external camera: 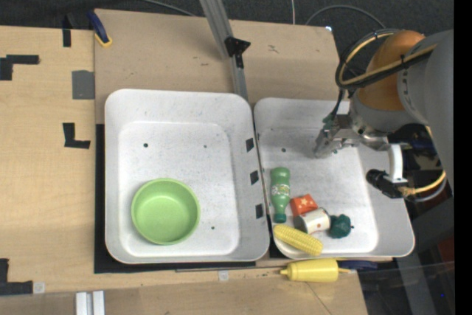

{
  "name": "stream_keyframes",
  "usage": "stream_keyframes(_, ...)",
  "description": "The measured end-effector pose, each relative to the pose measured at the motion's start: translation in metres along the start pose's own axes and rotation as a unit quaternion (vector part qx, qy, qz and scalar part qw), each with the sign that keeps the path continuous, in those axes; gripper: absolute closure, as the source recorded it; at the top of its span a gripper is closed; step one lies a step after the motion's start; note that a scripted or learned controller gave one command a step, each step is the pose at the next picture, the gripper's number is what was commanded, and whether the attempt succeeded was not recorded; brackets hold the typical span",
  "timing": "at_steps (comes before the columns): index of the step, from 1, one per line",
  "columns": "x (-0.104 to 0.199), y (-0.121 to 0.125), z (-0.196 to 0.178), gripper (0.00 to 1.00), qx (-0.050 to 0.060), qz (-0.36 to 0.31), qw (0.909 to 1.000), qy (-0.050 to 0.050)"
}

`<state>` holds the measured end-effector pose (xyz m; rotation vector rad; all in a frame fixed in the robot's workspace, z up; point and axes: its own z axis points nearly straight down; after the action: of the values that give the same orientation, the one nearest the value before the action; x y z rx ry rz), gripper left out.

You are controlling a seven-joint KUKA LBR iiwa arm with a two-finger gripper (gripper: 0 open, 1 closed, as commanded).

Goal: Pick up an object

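- 2 white bins side by side mid-frame: left bin (118,158), right bin (383,232)
- 1 green bowl (165,211) in lower left of left bin, upright, alone there
- right bin holds 5 small items clustered at its lower edge: 1 green bottle (279,192) lying roughly lengthwise, 1 orange-red block (303,203) just right of it, 1 white block (313,221) touching below the orange one, 1 dark green lump (340,226) to the right, 1 yellow corn cob (298,239) at the bottom edge
- 1 yellow bottle (313,271) lies outside the bins on the bench, just below right bin's lower rim
- 1 arm (413,81) comes in from right of frame, orange band visible at upper right
- 1 gripper (327,144) low over the upper part of right bin, well apart from the item cluster, nothing seen between its fingers; whether the fingers are spread or closed — cannot tell, too small and blurred
- 1 grey metal pole (214,7) slants from top centre down to the gap between bins
- black cables loop over the bench at top; black tape marks at far left of frame
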<state>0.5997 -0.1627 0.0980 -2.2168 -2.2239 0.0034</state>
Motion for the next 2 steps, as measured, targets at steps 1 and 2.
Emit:
stream_keyframes(1,-0.003,-0.002,-0.043,1.0,-0.003,0.001,1.0,0.0)
stream_keyframes(2,-0.001,-0.01,-0.1,1.0,-0.003,0.001,1.0,0.0)
